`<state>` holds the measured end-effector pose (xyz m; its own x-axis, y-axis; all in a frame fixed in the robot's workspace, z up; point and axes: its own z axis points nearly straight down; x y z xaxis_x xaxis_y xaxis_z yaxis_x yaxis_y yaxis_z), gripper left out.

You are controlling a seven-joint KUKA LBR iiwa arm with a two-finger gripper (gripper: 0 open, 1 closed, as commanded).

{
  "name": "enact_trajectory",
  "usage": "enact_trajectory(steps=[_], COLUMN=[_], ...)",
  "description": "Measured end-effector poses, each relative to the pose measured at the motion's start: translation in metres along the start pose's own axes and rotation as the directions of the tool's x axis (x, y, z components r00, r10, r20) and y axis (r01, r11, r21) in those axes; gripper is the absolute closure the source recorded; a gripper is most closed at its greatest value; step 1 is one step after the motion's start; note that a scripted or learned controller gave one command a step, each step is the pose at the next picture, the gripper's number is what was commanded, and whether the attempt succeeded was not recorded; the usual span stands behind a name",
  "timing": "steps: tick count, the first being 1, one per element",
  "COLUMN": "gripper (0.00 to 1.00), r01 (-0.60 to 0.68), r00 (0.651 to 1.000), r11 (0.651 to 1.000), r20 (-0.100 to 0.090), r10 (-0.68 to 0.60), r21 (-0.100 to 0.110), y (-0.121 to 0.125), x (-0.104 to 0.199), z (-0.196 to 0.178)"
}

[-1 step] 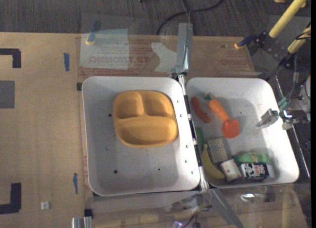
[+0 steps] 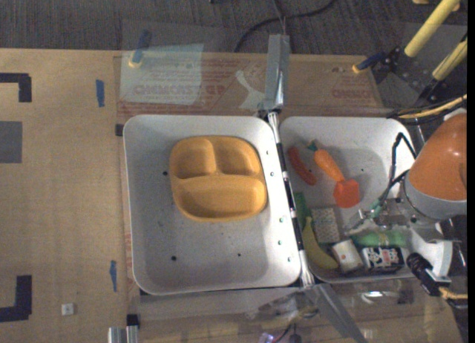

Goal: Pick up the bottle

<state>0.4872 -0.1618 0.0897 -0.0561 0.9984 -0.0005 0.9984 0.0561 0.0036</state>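
gripper: my hand (image 2: 386, 219) is low over the near right part of the right bin, just above the bottle. honestly can't tell from this angle how wide it's spread, or if it has anything; wrist and cables blur it all together
touching: looks right on top of or just over the bottle's far side, can't say for sure it's making contact
arm: my arm (image 2: 439, 167) comes in from the right, orange band sitting over the bin's right edge
bottle: one bottle (image 2: 382, 252), lying on its side near the near wall of the right bin, green at the far side, dark label with white bits, dark cap pointing right
bins: two white bins, left bin (image 2: 148, 260) and right bin (image 2: 349, 130), side by side and touching down the middle
plate: one orange divided plate (image 2: 217, 178), three sections, sits in the far half of the left bin
carrot: one orange toy carrot (image 2: 335, 174) in the middle of the right bin, pointy end toward the far left
sausage: one reddish sausage-ish thing (image 2: 302, 166) just left of the carrot
banana: one yellow banana (image 2: 317, 249) along the near left of the right bin
cup: one small white cup-like thing (image 2: 346, 255), between banana and bottle, just beside both
sponge: one pale speckled square (image 2: 325, 223) just far of the cup, sponge maybe, hard to tell
green bit: one thin green thing (image 2: 300, 205) by the left wall, too small to name
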Motion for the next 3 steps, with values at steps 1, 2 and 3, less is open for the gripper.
enact_trajectory(steps=[1, 2, 3], gripper=[1.00, 1.00, 1.00], r01=[-0.005, 0.195, 0.197], r00=[1.000, 0.981, 0.980], r11=[1.000, 0.981, 0.980], r20=[-0.001, -0.001, 0.001], r10=[0.005, -0.195, -0.197], r21=[-0.002, 0.004, 0.003], y=[0.000, 0.033, 0.034], x=[-0.002, -0.051, -0.051], z=[-0.009, -0.161, -0.170])
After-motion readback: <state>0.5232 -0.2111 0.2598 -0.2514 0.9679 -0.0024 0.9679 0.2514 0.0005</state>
